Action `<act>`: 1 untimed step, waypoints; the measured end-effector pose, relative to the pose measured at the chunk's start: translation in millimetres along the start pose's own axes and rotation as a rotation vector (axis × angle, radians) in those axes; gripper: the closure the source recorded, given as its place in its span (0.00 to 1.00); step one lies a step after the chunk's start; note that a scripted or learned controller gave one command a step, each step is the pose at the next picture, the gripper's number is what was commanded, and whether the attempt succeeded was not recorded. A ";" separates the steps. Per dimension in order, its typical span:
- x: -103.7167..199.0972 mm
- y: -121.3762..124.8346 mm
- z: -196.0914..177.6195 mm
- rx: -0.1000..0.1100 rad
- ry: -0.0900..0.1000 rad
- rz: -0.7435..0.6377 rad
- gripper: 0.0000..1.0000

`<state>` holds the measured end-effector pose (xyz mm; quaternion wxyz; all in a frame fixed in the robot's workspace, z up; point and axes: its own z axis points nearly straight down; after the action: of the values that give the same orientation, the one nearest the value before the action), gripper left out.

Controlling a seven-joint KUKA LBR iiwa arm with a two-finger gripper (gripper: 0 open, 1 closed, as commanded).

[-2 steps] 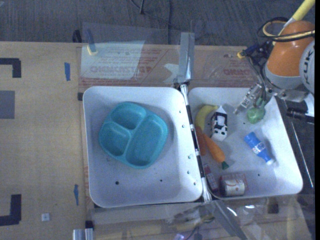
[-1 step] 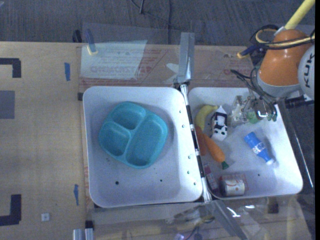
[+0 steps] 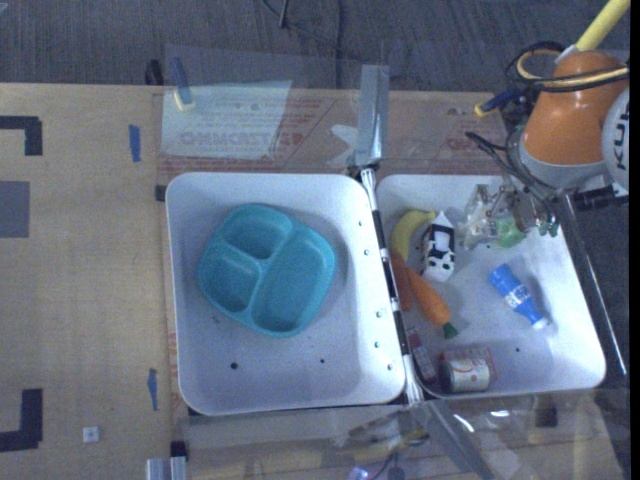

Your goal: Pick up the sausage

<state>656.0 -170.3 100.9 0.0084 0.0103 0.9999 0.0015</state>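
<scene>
I can't tell my end effector's (image 3: pixel 500 218) state; hovering right of the toy cow (image 3: pixel 437 251), it risks snagging that instead of the sausage.

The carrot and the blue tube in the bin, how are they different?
The carrot is orange with a green end; the blue tube is blue with a white end. The carrot lies close to the bin's left wall, near the banana; the tube lies apart, toward the right side. The carrot looks longer than the tube. Both lie flat in the right bin, slanting the same way.
</scene>
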 end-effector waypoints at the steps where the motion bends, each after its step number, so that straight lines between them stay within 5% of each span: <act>1: 0.1 -0.2 0.1 0.000 0.000 0.000 0.00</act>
<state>655.9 -170.5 100.8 0.0083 0.0102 0.9999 0.0014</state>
